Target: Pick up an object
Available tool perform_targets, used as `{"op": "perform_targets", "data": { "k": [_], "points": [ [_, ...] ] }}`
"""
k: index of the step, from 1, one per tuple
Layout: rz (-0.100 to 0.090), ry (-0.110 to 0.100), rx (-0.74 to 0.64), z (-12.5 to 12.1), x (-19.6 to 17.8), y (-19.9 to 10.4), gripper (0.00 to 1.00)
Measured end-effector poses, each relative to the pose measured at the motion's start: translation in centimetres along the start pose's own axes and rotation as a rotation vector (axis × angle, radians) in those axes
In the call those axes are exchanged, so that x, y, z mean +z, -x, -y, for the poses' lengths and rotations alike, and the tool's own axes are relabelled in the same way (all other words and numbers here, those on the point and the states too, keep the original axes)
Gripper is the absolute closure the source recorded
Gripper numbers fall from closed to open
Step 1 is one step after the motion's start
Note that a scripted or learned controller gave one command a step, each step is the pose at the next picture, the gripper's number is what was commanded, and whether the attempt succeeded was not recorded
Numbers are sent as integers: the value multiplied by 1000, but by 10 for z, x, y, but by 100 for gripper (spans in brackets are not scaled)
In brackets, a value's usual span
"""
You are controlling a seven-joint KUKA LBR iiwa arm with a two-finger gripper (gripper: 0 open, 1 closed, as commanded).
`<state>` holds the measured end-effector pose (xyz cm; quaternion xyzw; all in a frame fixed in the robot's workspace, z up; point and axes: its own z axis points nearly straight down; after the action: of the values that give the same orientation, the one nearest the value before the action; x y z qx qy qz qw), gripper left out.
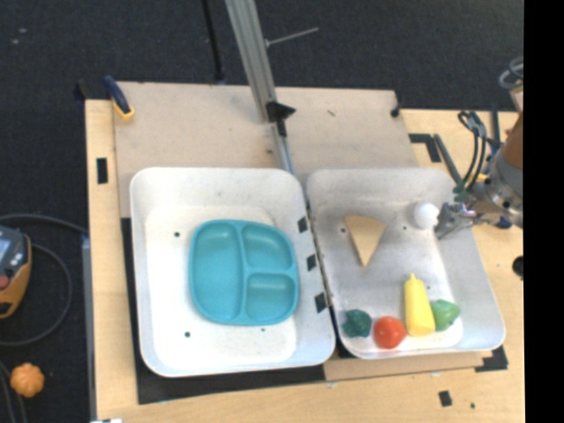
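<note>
The right bin point(401, 188) holds several objects. A tan wedge point(364, 236) lies near its middle and a small white ball point(426, 213) rests toward its upper right. Along the front edge sit a dark green piece point(357, 322), a red tomato point(389, 331), an upright yellow bottle point(417, 304) and a light green piece point(446, 312). My gripper point(456, 217) hangs at the bin's right rim, just right of the white ball, and I see nothing held in it. The arm's wrist and cables fill the space behind it at the right edge.
The left bin point(159, 192) bears a teal divided plate point(244, 271). A slanted aluminium post point(251, 42) rises behind the bins. A blue and yellow clamp point(119, 98) sits at the bench's back left corner. An orange ball point(26, 378) lies off the bench, bottom left.
</note>
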<state>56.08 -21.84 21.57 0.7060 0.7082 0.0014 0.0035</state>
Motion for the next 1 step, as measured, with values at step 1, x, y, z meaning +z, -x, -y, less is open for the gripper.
{"op": "perform_targets", "data": {
  "k": [1],
  "points": [
    [-1, -3, 0, -1, -28, 2, 100]
  ]
}}
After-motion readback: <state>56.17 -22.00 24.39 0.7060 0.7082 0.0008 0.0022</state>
